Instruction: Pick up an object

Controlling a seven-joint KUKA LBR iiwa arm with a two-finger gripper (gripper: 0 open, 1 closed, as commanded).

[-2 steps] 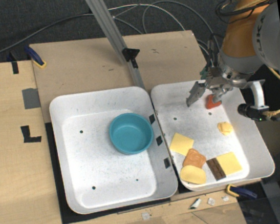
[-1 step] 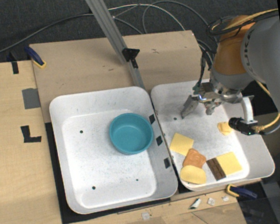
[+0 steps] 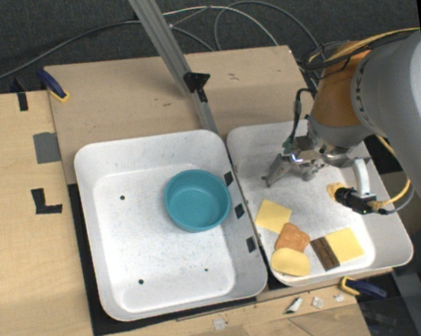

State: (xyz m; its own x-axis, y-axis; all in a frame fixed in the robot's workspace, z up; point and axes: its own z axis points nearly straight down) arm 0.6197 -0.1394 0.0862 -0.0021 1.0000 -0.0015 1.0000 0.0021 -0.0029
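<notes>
One fixed camera looks down at a slant from high above the worktop [image 3: 6, 153], far enough to take in both white bins [image 3: 101, 217] side by side, the arm [image 3: 386, 92] entering from three o'clock.

Surface and material findings, referenced to the blue bowl.

The blue bowl [image 3: 196, 199] appears smooth plastic with a slight sheen. The left bin [image 3: 108, 216] holding it looks like matt white plastic, finely speckled; the right bin [image 3: 251, 150] beside it shows the same finish. The table [image 3: 6, 153] beneath looks like pale, matt wood or board, with a tan sheet behind the bowl. A brushed grey metal pole [image 3: 166, 45] rises behind it. Right of the bowl, the arm [image 3: 395, 98] has a smooth grey casing, likely painted metal, with a satin orange band; the claw [image 3: 297, 163] looks like dull metal. The yellow blocks [image 3: 272, 215] nearby appear matt, possibly foam.
</notes>
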